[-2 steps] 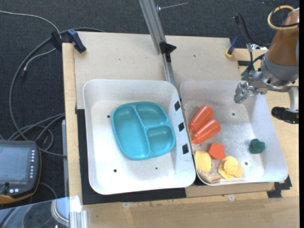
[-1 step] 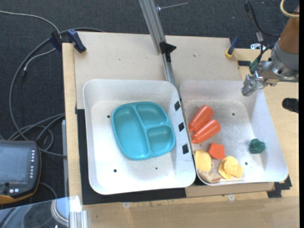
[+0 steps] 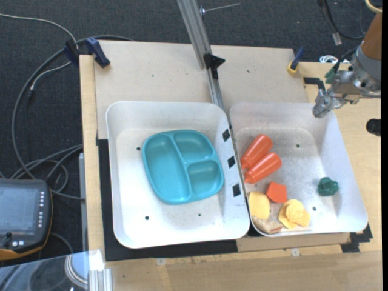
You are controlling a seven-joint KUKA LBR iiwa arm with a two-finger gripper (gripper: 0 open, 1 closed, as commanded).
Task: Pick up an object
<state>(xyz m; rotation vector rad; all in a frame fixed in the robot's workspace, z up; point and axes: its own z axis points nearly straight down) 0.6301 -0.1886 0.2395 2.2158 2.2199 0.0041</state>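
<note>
The right bin [image 3: 330,139] holds two orange carrot-like pieces [image 3: 260,159] lying side by side, an orange-red block [image 3: 277,192], a pale yellow piece [image 3: 259,205], a yellow ridged piece [image 3: 295,213] and a small dark green object [image 3: 328,186]. The gripper [image 3: 322,106] hangs over the far right corner of that bin, well above and behind the green object. Nothing shows between its fingers.
The left bin [image 3: 121,162] carries a teal divided plate [image 3: 182,165]. A slanted metal pole [image 3: 197,26] rises from between the bins. Blue clamps [image 3: 97,50] sit at the bench's far corners. Cables and a tablet [image 3: 21,214] lie on the floor at left.
</note>
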